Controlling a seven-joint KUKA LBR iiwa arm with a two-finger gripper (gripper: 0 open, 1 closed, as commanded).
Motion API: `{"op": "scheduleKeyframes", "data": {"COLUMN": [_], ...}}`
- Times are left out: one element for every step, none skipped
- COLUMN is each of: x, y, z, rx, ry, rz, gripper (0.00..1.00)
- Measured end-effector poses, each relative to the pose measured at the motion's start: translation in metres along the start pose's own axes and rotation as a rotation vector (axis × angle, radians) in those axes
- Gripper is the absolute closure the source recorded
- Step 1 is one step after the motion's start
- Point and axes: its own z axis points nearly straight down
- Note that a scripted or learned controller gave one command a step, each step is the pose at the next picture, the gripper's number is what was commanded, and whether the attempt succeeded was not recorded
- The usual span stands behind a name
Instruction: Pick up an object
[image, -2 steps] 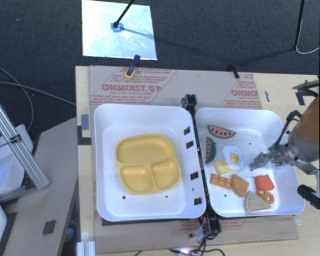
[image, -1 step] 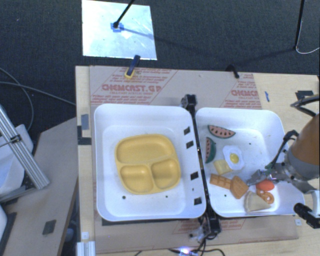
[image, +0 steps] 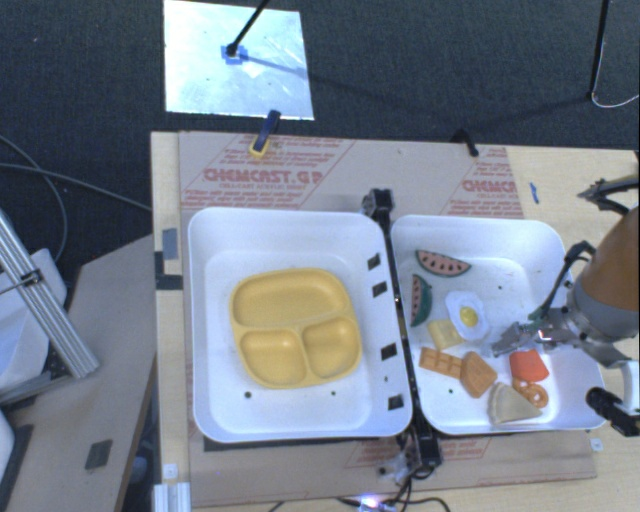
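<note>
The right bin holds toy food: a watermelon slice, a green-rind slice, a fried egg, a yellow cheese block, an orange waffle, a brown bread piece, a red-orange piece and a beige wedge. My gripper reaches in from the right, low over the bin's right half. It sits just above the red-orange piece and to the right of the egg. Its tip is small and blurred against the bin floor.
The left bin holds a yellow divided plate. A black clip strip runs between the bins. Both bins rest on cardboard. A shiny metal sheet lies beyond the bench, and an aluminium frame stands at the left.
</note>
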Motion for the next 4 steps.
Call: {"op": "scheduleKeyframes", "data": {"x": [0.0, 0.024, 0.023, 0.023], "y": [0.0, 0.047, 0.046, 0.047], "z": [-0.01, 0.004, -0.007, -0.017], "rx": [-0.001, -0.003, -0.005, -0.007], "ry": [0.0, -0.001, 0.0, 0.0], "rz": [0.002, -0.003, -0.001, -0.003], "gripper": [1.0, 1.0, 1.0, 1.0]}}
